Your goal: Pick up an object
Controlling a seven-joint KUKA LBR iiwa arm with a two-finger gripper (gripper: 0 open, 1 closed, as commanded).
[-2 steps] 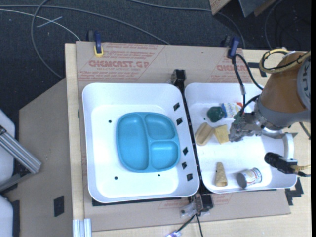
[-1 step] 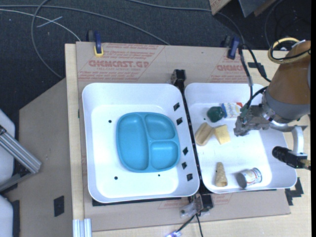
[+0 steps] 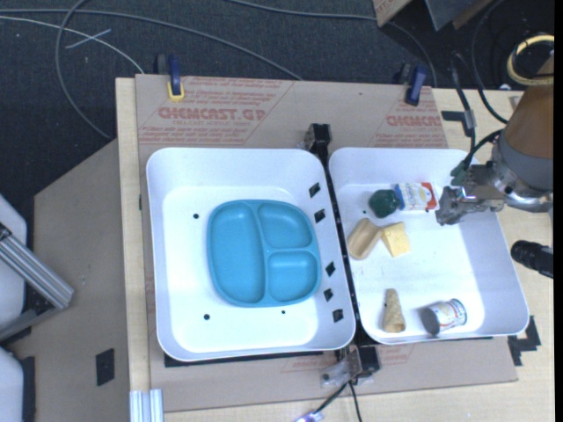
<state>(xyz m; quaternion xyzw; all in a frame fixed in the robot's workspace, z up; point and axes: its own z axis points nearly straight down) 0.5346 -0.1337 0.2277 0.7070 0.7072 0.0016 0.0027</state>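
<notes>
The right bin (image 3: 479, 271) holds a dark green round object (image 3: 383, 203), a small white packet with red and blue print (image 3: 415, 197), two tan and yellow blocks (image 3: 361, 237) (image 3: 396, 240), a tan wedge (image 3: 393, 311) and a small can lying on its side (image 3: 444, 315). My gripper (image 3: 453, 207) hangs over the bin's upper right part, just right of the packet. Nothing shows between its fingers.
The left bin (image 3: 176, 236) carries a blue divided plate (image 3: 262, 251). A black divider with clips (image 3: 330, 236) runs between the bins. The arm's wrist (image 3: 528, 161) enters from the right. Clamps and cables lie at the bench's far edge.
</notes>
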